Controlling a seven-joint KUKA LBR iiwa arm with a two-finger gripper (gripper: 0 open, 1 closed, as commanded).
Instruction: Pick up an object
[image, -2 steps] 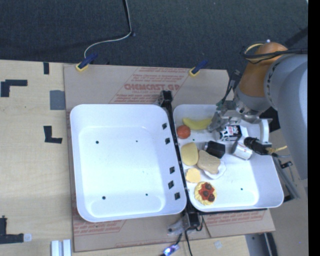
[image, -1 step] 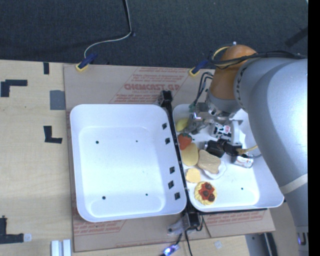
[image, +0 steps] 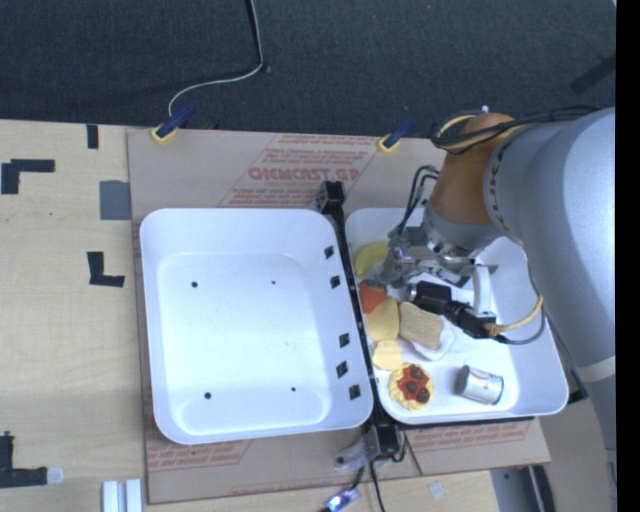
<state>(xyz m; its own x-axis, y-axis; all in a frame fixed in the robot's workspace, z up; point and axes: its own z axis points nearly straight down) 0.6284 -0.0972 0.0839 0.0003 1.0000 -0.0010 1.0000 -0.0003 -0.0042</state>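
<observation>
Gripper (image: 408, 262) low in right bin (image: 535, 375), near its 10 o'clock corner, over yellow toy (image: 369, 258); finger state cannot tell, wrist blocks view. Orange piece (image: 371, 297) just at 6 o'clock of it. Bread slice (image: 421, 324), pale yellow rounds (image: 384, 322), pizza toy (image: 411, 385) further toward 6. Silver can (image: 480, 385) at 5 o'clock, lying sideways. Left bin (image: 240, 320) at 9 o'clock.

The cardboard sheet (image: 300, 170) bears red print (mirrored, not legible).
</observation>
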